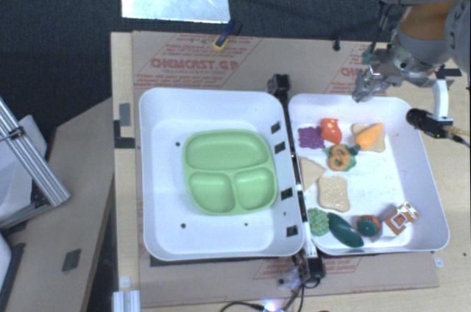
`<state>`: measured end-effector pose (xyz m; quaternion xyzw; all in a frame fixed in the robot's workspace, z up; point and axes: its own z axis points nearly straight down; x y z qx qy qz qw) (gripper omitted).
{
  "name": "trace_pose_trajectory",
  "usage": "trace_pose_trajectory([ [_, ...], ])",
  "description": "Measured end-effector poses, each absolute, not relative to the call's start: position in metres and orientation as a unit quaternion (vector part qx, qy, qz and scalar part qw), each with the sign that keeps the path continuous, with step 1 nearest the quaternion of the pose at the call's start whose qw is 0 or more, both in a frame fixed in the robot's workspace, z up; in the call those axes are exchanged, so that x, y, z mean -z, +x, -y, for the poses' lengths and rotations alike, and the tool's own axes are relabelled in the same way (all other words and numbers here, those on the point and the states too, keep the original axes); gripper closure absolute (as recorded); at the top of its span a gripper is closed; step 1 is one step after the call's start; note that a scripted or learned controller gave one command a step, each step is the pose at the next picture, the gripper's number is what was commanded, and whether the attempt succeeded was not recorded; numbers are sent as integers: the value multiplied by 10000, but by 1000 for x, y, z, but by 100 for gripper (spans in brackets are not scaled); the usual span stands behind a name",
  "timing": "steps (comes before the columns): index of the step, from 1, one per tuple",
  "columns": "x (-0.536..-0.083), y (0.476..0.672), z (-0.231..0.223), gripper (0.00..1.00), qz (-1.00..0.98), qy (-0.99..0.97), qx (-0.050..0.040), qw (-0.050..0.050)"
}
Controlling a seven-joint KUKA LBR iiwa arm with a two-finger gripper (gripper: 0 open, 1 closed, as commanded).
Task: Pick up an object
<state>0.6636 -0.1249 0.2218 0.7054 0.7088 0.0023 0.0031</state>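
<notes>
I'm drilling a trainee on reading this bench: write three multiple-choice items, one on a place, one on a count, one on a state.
1. Where does the pale green plastic divided tray lie?
A. left white bin
B. right white bin
C. bare bench

2. How many compartments does that tray have?
A. two
B. three
C. five

3. How does the arm's two-finger gripper stand?
A. clamped on the orange toy carrot
B. pressed on the tray
C. above the right white bin's far rim, holding nothing seen

Answers:
1 A, the left white bin surrounds it.
2 B, one long above two small.
3 C, the orange toy carrot lies apart in the right white bin.
</notes>
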Motion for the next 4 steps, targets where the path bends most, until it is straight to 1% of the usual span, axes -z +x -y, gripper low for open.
trace_pose_trajectory([
  [1, -219, 606, 106, 100, -7074, 7068, 5, -10],
  [2, -212, 555, 98, 100, -7071, 7071, 7, -13],
  [3, -231, 513, 80, 100, -7078, 7065, -4, -8],
  [4, -215, 502, 86, 100, -7073, 7069, -2, -1],
])
